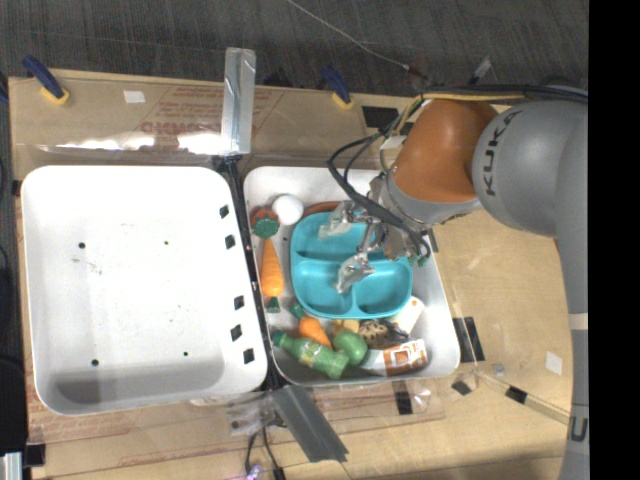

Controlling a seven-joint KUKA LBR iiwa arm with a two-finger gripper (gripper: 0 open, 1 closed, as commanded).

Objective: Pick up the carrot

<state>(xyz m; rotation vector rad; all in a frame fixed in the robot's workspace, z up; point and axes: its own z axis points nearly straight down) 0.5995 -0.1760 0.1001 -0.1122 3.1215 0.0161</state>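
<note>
The left bin (120, 288) sat beside the right bin (440, 318). In the right bin the carrot (270, 266) lay along the left wall, just beside a teal tray (385, 290). An egg (288, 209) sat above it. The gripper (358, 253) hung over the tray, well clear of the carrot; its grip could not be told.

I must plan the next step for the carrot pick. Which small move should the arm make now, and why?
Probably a short move toward the left side of the right bin. The gripper hangs over the blue tray, while the carrot lies beside that tray's left edge, close to the bin's left wall. It should be above the carrot before going down.
</note>
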